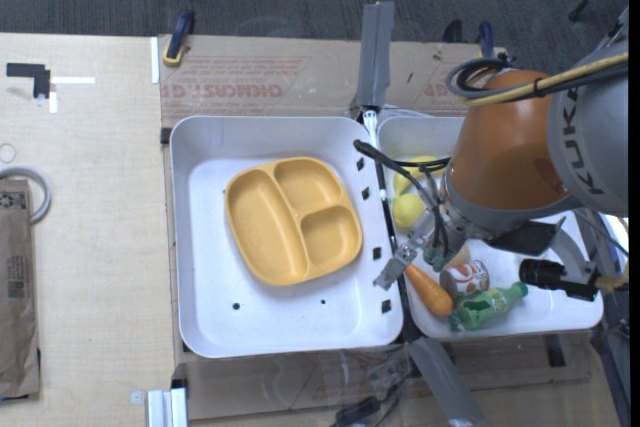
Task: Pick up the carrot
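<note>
Two bins sit side by side; I see the carrot (429, 289) in the right bin (560, 319), near its left wall, beside a green bottle (487, 305). The gripper (436, 253) hangs just above the carrot; I cannot tell how its jaws stand. A yellow plate (293, 219) lies in the left bin (200, 245)

Cardboard sheet (300, 75) behind the bins carries red print, upside down from here, reads roughly "CHEMCAST", with a smaller line beneath it too small to read. Grey arm (590, 145) at right has dark "KUKA" lettering running sideways, partly cut off at its edge. Brown paper bag (15, 285) at far left shows small dark print, illegible.
</note>
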Tool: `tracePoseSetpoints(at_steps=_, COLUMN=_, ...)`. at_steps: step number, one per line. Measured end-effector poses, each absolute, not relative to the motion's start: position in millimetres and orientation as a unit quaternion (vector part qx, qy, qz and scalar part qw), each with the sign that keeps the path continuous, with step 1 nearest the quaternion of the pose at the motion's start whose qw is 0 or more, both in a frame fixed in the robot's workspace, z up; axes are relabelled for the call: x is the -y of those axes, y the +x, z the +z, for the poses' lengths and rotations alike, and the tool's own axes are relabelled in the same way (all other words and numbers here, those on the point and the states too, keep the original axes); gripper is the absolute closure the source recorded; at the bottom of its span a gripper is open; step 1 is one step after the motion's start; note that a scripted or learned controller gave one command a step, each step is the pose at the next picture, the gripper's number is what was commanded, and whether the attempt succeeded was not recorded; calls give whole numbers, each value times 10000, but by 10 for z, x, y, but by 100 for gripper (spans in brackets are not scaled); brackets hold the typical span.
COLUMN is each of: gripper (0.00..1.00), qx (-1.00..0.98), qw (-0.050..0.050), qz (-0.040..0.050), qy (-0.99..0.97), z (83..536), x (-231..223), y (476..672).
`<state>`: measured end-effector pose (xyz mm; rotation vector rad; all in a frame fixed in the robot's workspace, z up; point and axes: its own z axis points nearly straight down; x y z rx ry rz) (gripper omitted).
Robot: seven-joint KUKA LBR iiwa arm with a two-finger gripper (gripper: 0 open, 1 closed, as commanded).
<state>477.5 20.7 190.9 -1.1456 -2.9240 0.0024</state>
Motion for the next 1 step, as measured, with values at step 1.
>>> tracePoseSetpoints(at_steps=1, gripper=0, qx=9346, qw=-12, qz=4, qy=-3558, z=2890, x=101, y=4789)
